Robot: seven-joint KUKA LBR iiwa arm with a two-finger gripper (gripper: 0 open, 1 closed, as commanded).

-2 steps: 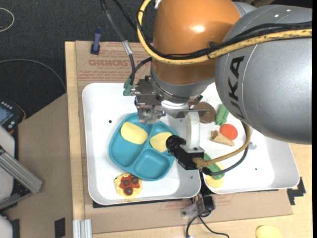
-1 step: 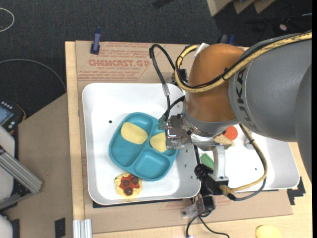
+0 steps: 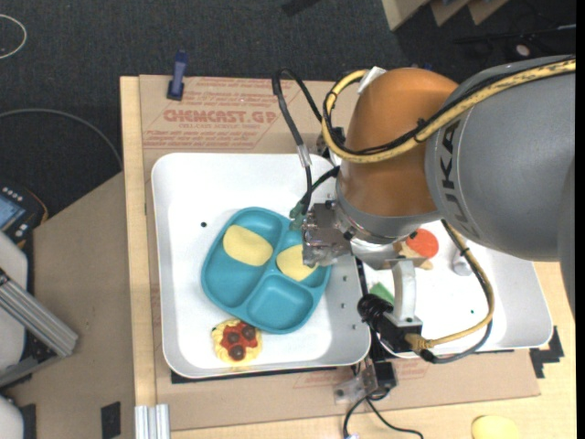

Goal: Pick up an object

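The likeliest thing to be picked is the blue divided tray (image 3: pixel 260 271), which lies flat in the middle of the left bin (image 3: pixel 178 208), nearer that bin's front edge than its back. Two pale yellow pieces (image 3: pixel 245 244) rest in its upper compartments, one toward the bin's centre and one at the tray's right rim. The lower compartments look bare. The pincer (image 3: pixel 317 238) is down over that right rim, by the wall the left bin shares with the right bin (image 3: pixel 512 314). The wrist hides its tips, so I cannot tell how far apart they stand or whether anything is caught between them. Its low position over the rim suggests an attempt at the tray's edge or the yellow piece there. Just off the tray's front-left corner, near the bin's front edge, sits a small yellow pastry with red berries (image 3: pixel 237 339), apart from the arm. In the right bin, an orange-red object (image 3: pixel 422 242) shows near the dividing wall, partly hidden under the arm, with a green piece (image 3: pixel 382 293) closer to the front.
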